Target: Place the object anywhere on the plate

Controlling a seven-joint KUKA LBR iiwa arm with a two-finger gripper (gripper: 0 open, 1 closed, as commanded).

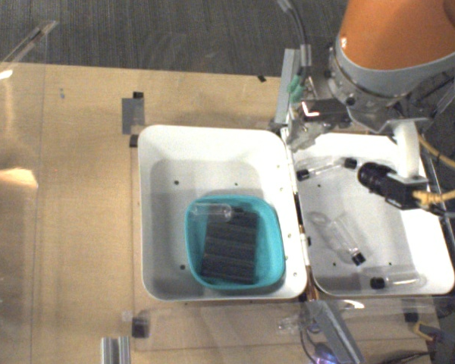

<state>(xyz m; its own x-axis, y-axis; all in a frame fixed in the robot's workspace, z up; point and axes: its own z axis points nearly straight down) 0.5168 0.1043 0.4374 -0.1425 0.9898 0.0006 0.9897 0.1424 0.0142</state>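
Observation:
A teal square plate (271,243) sits in the left white bin (163,203), toward its front. A black ribbed block (229,246) lies flat on the plate, filling most of it. A small clear tube (211,211) rests on the plate's back edge, next to the block. My gripper (303,118) hangs under the orange and grey wrist, over the back corner where the two bins meet. It is well above and behind the plate and touches nothing I can see.
The right white bin (409,237) holds clear tubes with black caps: one at the back (324,169), one in the middle (341,237), one at the front (394,281). A dividing rim (297,218) separates the bins. Wooden bench lies to the left.

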